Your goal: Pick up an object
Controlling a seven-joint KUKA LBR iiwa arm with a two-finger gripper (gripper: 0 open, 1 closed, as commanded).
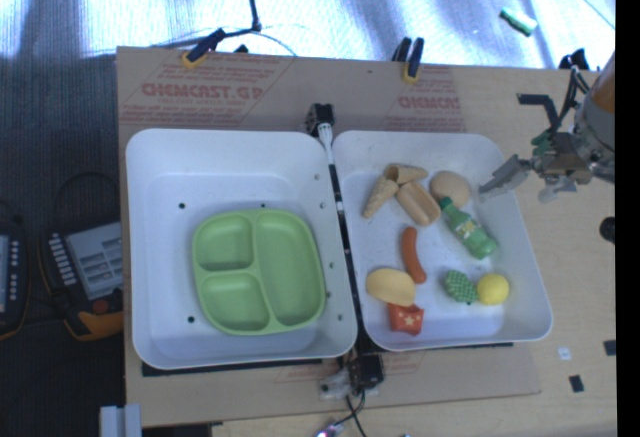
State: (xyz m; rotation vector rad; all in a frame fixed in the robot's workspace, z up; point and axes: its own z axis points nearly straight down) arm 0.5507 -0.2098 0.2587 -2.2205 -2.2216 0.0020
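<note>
The right bin (520, 325) holds several toy foods. Among them are a cone (380, 195), a tan bun (417, 203), a beige egg-shaped piece (451, 187), a green bottle (468, 230), a red sausage (413, 255), a yellow-orange piece (390, 283), a red piece (405, 318), a green knobbly piece (459, 285) and a lemon (492, 288). My gripper (520, 185) hangs over the bin's upper right rim. It is open, with nothing between its fingers. One finger (497, 179) points toward the beige piece and the bottle.
The left bin (150, 225) holds a green divided plate (260, 270). A black clamp (320, 117) sits where the two bins meet at the back. Yellow clips (408, 60) pin the cardboard sheet under the bins. Gear and cables lie off the bench at left.
</note>
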